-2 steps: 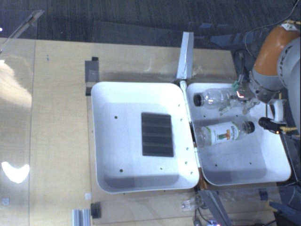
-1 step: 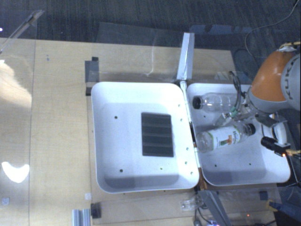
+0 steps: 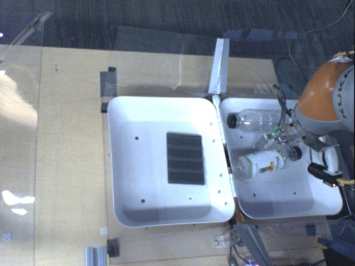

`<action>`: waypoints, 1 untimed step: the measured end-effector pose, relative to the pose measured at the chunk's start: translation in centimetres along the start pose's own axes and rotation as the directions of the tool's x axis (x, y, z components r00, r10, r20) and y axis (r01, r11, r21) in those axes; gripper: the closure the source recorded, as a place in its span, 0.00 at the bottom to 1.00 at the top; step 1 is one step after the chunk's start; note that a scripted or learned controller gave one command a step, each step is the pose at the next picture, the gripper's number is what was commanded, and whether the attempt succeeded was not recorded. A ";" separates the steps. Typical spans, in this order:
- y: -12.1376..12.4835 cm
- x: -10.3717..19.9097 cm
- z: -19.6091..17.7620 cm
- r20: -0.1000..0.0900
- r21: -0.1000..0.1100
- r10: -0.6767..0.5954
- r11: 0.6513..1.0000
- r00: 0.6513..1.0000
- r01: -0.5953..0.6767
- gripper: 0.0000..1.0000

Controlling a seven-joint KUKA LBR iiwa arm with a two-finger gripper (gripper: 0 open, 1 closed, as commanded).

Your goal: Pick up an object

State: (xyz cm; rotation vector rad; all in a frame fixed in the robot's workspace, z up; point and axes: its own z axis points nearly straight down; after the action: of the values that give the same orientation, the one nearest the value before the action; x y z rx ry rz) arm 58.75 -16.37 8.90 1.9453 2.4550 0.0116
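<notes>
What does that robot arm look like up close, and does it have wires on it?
The arm is rounded, with a bright orange dome above a smooth grey shell. Thin dark cables run along its left side toward the bin. A darker fitting with a small red light sticks out below it. The grasping part is too small and cluttered to describe.

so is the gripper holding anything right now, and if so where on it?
Cannot be told. The gripper sits low in the right bin, by the cap end of the labelled bottle, but the wrist hides the contact. The clear bottle lies apart, untouched.
</notes>
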 end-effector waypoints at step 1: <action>-7.0 2.5 -0.3 0.006 -0.002 -0.470 0.882 0.882 0.470 0.00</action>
State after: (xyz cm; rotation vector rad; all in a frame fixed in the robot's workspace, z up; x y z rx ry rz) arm 51.37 -15.48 9.09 1.2891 2.8463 0.0068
